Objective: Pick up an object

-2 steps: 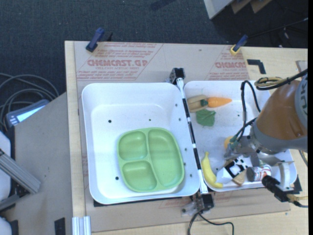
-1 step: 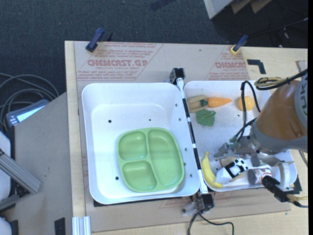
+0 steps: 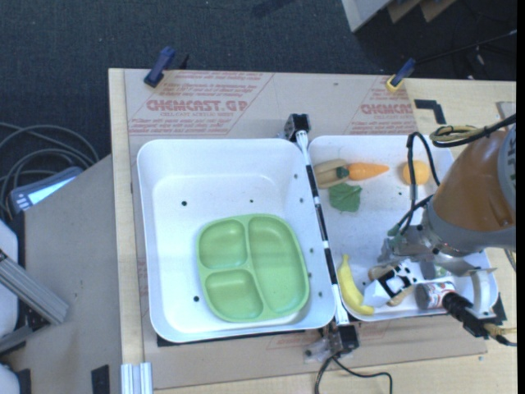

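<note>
Two white bins sit side by side, keeping objects corralled within the arm's reach. Left of the gripper, a green tray fills the far bin. Low in the near bin, the gripper hovers; whether it holds anything, I cannot tell. A banana lies just left; a carrot and leaf beyond.

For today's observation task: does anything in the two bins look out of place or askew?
Nothing is spilled or broken. The tray lies flat in the left bin; the banana, carrot and leaf lie loose in the right bin.
</note>
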Robot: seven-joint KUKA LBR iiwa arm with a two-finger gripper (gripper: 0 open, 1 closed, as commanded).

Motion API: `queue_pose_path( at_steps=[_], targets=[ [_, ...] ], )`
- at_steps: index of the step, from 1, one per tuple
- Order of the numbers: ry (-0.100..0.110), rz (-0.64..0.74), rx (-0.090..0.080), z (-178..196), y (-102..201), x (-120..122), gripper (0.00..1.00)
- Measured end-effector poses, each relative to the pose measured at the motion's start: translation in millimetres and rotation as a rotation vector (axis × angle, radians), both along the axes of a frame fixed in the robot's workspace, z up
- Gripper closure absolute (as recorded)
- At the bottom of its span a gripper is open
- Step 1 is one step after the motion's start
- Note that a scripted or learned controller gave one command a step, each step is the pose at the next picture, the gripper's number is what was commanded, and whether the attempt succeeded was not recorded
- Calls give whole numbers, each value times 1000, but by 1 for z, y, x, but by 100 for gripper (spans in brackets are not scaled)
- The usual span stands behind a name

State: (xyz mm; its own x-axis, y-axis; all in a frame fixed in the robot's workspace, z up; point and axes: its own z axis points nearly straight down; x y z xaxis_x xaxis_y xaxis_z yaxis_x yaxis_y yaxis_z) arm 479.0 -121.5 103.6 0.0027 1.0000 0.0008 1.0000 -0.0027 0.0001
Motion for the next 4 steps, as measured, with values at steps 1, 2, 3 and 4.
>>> queue_pose_path(
  at_steps=[1,2,3,4],
  targets=[
    [-1,2,-2,81,-33,0,100],
    [-2,3,-3,104,-73,44,100],
    [-4,4,-3,146,-89,102,100],
    [2,5,1,122,-41,120,100]
  ],
)
